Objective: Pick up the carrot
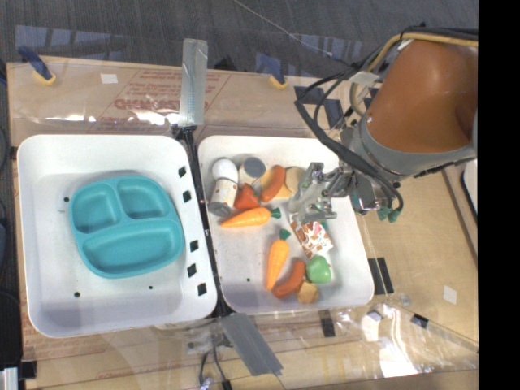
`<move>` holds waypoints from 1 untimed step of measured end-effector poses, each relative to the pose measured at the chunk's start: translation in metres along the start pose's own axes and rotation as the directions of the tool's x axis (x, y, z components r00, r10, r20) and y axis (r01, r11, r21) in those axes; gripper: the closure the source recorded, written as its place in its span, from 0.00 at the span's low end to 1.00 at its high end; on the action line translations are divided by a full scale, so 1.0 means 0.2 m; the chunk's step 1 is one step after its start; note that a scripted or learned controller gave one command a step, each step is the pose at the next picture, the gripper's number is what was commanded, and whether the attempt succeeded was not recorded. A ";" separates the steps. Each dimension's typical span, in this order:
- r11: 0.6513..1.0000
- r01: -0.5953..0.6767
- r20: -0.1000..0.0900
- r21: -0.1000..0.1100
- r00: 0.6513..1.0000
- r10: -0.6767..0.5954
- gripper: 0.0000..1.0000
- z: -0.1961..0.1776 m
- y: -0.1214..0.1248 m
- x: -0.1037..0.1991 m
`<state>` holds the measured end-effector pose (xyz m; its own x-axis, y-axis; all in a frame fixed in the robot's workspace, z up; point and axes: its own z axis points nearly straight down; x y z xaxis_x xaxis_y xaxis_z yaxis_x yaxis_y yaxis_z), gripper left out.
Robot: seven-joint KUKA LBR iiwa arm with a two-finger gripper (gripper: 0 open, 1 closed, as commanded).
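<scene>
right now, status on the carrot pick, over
Gripper low in right bin, among the toys. Two carrots: one lying flat left of it, one below. Neither held. Food packet crowds them.

Toys crowd the carrot [277, 262], seemingly touching below; left side open.

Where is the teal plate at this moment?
The teal plate lies in the left bin of the camera view, about in its middle, across the divider from the toy food in the right bin.
</scene>
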<state>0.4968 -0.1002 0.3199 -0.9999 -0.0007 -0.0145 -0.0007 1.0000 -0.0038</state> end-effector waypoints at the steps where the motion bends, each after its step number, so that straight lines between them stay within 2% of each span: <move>1: 0.987 0.159 -0.013 -0.005 0.987 -0.159 1.00 0.00 0.19 0.04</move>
<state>0.4883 -0.0618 0.3188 -0.9872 -0.1594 -0.0007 -0.1594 0.9872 -0.0008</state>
